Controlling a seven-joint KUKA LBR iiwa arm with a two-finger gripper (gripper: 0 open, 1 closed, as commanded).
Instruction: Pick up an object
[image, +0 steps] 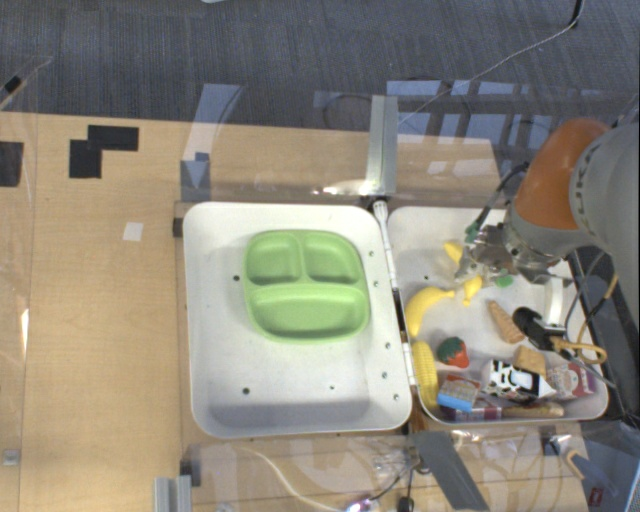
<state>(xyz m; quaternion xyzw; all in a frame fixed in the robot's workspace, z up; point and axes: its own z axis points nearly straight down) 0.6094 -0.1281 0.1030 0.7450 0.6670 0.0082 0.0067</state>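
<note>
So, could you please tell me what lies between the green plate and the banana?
In the camera view, bare white bin floor and the rims where the two bins meet separate the green plate from the banana.

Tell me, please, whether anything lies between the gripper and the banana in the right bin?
Nothing visible does. The gripper hangs over the right bin, just up and right of the banana, with bare white floor between them.

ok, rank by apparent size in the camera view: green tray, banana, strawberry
1. Green tray, by far the largest.
2. Banana.
3. Strawberry, smallest.
</note>
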